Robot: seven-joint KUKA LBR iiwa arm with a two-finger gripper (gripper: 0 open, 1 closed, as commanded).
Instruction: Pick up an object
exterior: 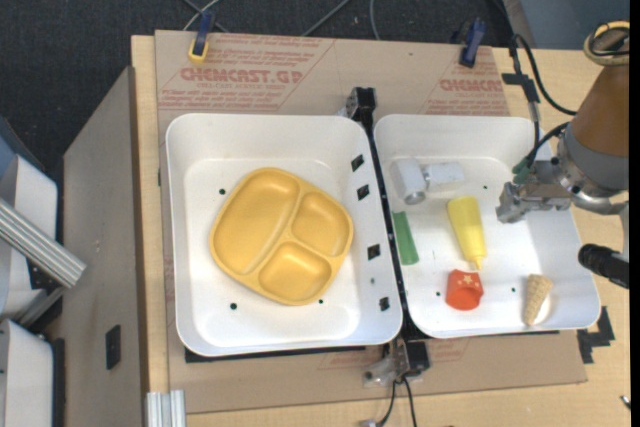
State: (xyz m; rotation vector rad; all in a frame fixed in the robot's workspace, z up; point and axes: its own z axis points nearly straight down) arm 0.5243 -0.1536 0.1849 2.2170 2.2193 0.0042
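Camera view: the yellow plastic squeeze bottle (467,229) lies just left of my claw (517,201) in the right white bin (560,315), its long axis running up-down, cap end nearer. Whether my claw is released or clenched I cannot tell. Farther left, the yellow divided plate (281,235).
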